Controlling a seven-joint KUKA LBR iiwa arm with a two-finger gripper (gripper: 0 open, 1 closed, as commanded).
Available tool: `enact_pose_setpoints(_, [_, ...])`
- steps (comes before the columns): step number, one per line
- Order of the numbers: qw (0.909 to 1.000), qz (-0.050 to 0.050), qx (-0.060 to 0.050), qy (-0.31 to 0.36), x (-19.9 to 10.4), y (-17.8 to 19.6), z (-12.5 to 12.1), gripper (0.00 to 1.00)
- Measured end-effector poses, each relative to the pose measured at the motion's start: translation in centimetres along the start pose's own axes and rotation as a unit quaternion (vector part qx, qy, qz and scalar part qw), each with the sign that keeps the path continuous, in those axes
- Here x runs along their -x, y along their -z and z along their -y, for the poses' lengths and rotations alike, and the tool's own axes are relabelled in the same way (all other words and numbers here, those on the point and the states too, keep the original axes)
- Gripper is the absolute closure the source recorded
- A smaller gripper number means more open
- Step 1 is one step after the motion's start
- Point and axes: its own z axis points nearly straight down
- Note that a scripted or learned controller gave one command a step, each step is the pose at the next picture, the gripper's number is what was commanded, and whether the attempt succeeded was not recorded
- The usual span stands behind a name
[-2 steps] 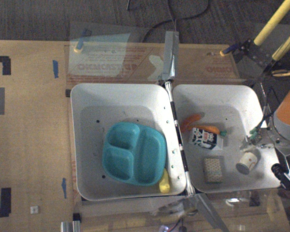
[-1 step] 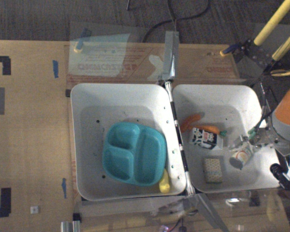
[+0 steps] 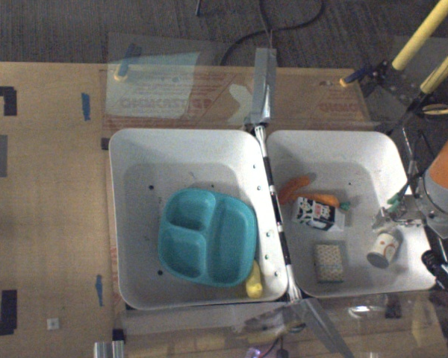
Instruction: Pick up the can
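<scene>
Soft, even light; slightly blurry, muted picture.

the two bins (image 3: 134,162) look like smooth white plastic with a dull sheen. the teal tray (image 3: 207,236) is glossy plastic. the desk (image 3: 45,200) is matt tan board, like cardboard or wood. the can (image 3: 384,247) has a pale, smooth side.

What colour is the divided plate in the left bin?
Teal, seen from above in the camera view: the divided plate lies in the left bin.
</scene>
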Motion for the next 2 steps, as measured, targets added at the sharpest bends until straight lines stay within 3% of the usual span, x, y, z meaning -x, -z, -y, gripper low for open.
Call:
enact_pose_setpoints(1, [1.0,-0.002,-0.001,0.001,-0.2,0.0,0.0,0.0])
enact_pose_setpoints(2, [1.0,-0.005,-0.004,-0.004,-0.6,-1.8,0.5,0.0])
